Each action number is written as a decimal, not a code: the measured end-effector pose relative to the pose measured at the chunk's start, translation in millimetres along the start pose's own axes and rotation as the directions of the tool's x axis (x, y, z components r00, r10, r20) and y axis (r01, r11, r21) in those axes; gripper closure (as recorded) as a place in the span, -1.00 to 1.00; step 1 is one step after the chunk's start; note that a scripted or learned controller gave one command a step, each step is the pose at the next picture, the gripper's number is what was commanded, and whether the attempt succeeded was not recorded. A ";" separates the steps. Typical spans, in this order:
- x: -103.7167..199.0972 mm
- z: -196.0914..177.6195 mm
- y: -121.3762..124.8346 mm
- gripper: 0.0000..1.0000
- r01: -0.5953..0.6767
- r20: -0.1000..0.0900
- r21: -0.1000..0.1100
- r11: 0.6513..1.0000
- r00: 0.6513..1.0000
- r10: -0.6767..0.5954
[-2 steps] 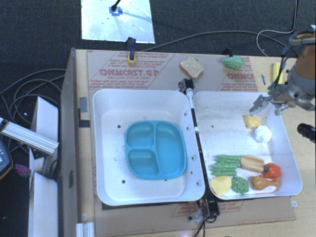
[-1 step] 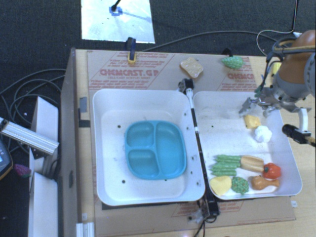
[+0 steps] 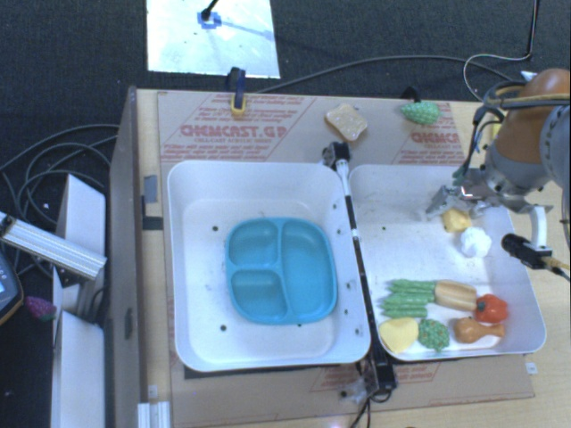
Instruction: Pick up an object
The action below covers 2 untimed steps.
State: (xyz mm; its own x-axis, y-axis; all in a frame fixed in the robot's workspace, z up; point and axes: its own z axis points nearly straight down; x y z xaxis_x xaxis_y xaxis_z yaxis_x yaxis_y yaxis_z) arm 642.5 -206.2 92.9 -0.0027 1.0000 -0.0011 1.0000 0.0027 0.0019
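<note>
Gripper (image 3: 453,201) hangs in the right bin (image 3: 393,239), finger state unclear, with a yellow toy (image 3: 456,220) directly beneath its tips

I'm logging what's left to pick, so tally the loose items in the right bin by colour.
Green: 2, the beans and the broccoli
Yellow: 2, one by the gripper, one at the front
White: 1
Tan or orange: 2
Red: 1
Total: 8
</note>
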 end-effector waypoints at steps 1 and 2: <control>-0.2 -12.4 1.8 1.00 0.002 0.001 -0.005 1.000 1.000 -0.002; -0.4 -77.6 27.5 1.00 0.002 0.001 -0.004 1.000 1.000 -0.002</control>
State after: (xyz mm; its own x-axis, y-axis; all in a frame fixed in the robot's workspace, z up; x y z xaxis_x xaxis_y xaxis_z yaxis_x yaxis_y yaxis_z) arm 669.9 -206.4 170.5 -0.0050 1.0000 -0.0022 1.0000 0.0050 0.0058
